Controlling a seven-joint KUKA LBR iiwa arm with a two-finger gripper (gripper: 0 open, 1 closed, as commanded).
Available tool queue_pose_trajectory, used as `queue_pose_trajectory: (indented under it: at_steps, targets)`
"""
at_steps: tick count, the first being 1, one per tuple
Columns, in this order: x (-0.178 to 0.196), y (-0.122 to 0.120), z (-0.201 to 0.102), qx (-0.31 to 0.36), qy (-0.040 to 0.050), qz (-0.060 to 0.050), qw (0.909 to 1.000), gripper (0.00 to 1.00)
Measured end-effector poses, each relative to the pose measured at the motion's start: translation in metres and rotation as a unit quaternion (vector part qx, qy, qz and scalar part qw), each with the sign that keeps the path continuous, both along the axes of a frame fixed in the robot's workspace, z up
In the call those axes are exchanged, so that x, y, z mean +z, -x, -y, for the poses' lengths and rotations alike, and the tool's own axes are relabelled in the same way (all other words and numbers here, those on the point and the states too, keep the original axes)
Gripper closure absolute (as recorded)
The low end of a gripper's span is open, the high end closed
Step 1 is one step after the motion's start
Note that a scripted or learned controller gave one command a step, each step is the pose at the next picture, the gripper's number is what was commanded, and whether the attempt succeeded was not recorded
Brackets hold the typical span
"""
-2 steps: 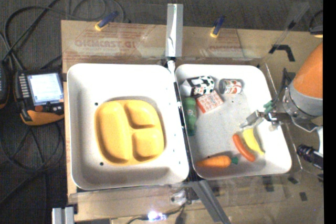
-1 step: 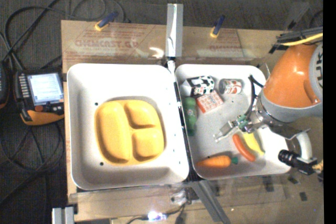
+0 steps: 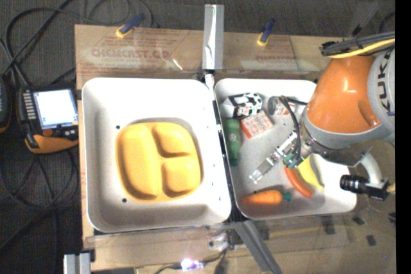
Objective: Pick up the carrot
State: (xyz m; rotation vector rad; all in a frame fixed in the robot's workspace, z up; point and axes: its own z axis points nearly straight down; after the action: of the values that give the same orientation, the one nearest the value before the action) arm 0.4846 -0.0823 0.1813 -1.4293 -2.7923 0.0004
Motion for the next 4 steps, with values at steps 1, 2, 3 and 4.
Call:
queue_pose_trajectory:
  at_steps: [1, 2, 3, 4]
  targets:
    - [0.000, 0.000, -0.039, 0.163, -0.0005, 0.000, 0.9866, 0.00]
    - [0.082, -0.001, -0.043, 0.333, -0.0008, 0.002, 0.9428, 0.00]
    - [0.000, 0.001, -0.039, 0.440, -0.0017, 0.000, 0.8982, 0.00]
    - [0.000, 0.000, -0.072, 0.616, -0.0025, 0.002, 0.7876, 0.00]
